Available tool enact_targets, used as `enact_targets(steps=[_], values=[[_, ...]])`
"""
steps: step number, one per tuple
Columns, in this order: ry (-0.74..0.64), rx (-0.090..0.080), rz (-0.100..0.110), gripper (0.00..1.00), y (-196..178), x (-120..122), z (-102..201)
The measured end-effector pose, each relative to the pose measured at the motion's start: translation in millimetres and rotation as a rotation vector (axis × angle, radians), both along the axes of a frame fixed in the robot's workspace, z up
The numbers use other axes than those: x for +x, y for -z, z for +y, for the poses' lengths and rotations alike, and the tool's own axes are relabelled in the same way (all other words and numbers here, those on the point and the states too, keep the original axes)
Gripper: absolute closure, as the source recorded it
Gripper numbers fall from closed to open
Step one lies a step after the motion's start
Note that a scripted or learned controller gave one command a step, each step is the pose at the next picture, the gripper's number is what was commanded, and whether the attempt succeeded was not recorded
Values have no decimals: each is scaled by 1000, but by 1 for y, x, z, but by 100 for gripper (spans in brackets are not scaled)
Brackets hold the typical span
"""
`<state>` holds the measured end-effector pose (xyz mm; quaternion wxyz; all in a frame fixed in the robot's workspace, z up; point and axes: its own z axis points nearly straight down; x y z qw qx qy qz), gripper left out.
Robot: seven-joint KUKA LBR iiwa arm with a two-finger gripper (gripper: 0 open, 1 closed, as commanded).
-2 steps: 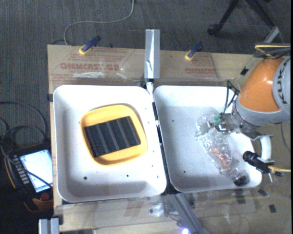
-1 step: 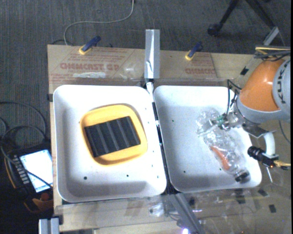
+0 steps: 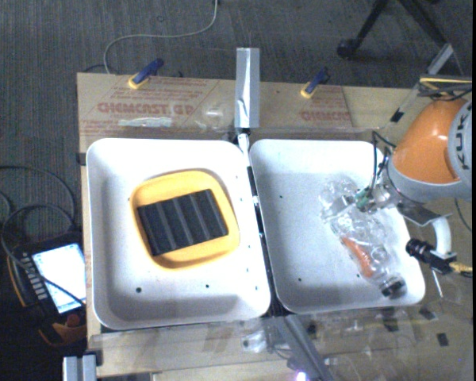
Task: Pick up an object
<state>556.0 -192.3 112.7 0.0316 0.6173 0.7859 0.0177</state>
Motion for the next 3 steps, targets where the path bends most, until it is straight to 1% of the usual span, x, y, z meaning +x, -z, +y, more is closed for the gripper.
enact_targets(steps=[1,2,3], values=[[-71,-13,4,0,0,-2,10],[-72,-11,1,100,-9,-1,11],[5,11,71,100,-74,57,80]])
